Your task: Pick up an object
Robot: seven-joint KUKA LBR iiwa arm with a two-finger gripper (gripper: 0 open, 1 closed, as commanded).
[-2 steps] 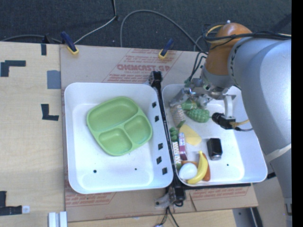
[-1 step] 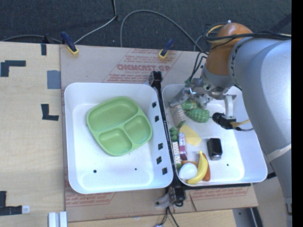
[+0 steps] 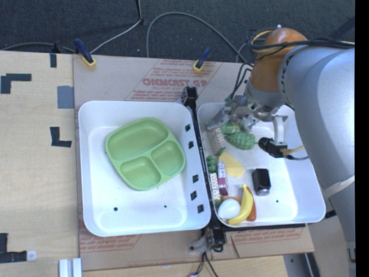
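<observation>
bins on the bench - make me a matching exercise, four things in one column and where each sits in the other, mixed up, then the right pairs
Things:
1. green divided plate
2. banana
3. black block
4. green bumpy toy

Places:
A. right bin, far end, just under the gripper
B. left bin, near its middle
C. right bin, near edge, beside a white ball
D. right bin, about the middle, apart from the other items

Pairs: 1-B, 2-C, 3-D, 4-A
</observation>
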